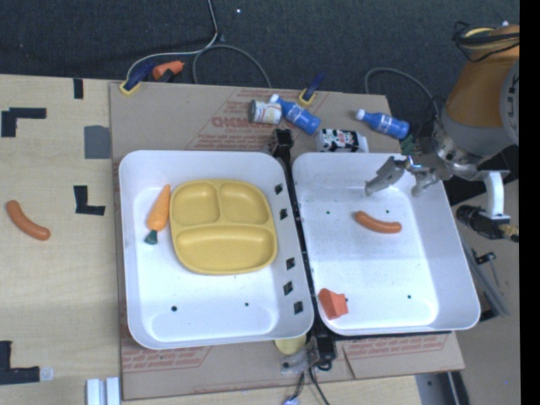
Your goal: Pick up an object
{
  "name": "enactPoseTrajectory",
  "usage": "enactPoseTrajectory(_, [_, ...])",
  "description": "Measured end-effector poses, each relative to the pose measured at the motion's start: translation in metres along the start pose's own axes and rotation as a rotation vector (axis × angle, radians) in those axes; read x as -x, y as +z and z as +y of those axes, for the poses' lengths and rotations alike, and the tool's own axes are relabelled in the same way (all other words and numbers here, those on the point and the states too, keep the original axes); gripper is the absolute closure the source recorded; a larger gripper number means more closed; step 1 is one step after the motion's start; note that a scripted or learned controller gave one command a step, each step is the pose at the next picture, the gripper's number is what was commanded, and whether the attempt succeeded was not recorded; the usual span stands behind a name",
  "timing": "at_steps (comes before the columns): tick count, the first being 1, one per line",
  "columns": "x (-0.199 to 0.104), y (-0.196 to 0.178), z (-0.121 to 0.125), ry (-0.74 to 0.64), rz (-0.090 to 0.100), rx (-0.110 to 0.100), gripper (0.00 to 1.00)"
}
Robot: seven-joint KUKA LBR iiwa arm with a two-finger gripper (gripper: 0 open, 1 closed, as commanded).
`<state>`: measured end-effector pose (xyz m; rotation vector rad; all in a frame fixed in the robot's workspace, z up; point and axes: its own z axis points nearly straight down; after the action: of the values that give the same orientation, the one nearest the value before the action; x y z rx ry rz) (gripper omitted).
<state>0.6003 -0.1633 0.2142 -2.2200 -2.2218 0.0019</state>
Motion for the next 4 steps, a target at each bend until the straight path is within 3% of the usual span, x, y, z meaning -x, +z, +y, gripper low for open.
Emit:
enactPoseTrajectory(1, [0.053, 0.092, -0.041, 0.005, 0.001, -0.009, 0.00])
enactPoseTrajectory(2, [-0.033, 0.130, 0.009, -0.008, -0.002, 0.004, 0.00])
enactPoseTrajectory(3, [-0.068, 0.128, 0.010, -0.003, -0.002, 0.006, 0.00])
enactPoseTrajectory(4, [-0.050, 0.129, 0.071, -0.002, -0.002, 0.007, 0.00])
